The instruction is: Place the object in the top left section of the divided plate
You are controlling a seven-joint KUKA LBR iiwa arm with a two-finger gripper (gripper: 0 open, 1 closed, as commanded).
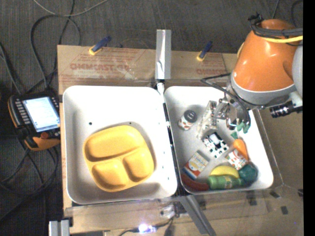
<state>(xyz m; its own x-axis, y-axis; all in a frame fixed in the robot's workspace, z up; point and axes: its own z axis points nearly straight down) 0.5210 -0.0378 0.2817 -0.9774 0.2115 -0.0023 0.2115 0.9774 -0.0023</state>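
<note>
A yellow divided plate (118, 156) lies in the left bin (74, 107), with one long section at its upper left and two smaller ones lower right; all its sections are bare. My gripper (220, 116) hangs low over the upper middle of the right bin (177, 102), below the arm's orange band. It is just right of a small round can (188, 118) and above a black-and-white item (215, 144). I see nothing held in it.
Along the right bin's lower part lie a small orange-and-blue box (197, 163), a red piece (194, 184), a yellow fruit (224, 170), a green bottle (224, 182), a carrot (239, 146) and a teal item (243, 128). A teach pendant (37, 113) sits left of the bench.
</note>
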